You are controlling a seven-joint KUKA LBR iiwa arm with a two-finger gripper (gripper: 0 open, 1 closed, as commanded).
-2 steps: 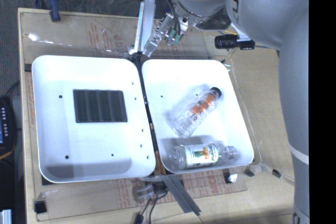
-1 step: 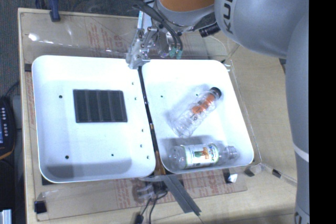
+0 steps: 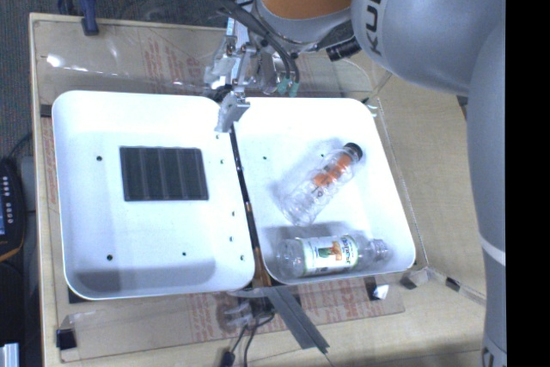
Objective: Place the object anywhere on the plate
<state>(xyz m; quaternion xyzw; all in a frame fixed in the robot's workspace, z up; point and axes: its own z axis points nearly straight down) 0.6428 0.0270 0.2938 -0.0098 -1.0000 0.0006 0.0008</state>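
The gripper (image 3: pixel 230 106) is seen at 12 o'clock, over the far rim where the two bins meet; whether it is open or closed cannot be told. The dark plate (image 3: pixel 163 174) lies in the left bin (image 3: pixel 86 125). In the right bin (image 3: pixel 266 142), two bottles are laid down: the orange-label bottle (image 3: pixel 320 182) at 3 o'clock, and the second bottle (image 3: pixel 331 253) at 5 o'clock.

Below the metal-looking gripper (image 3: pixel 234 103), two clear glossy plastic bottles (image 3: pixel 319 182) (image 3: pixel 331 254) lie in a smooth white bin (image 3: pixel 391 185); beside it a dark ribbed matt plate (image 3: pixel 163 174).
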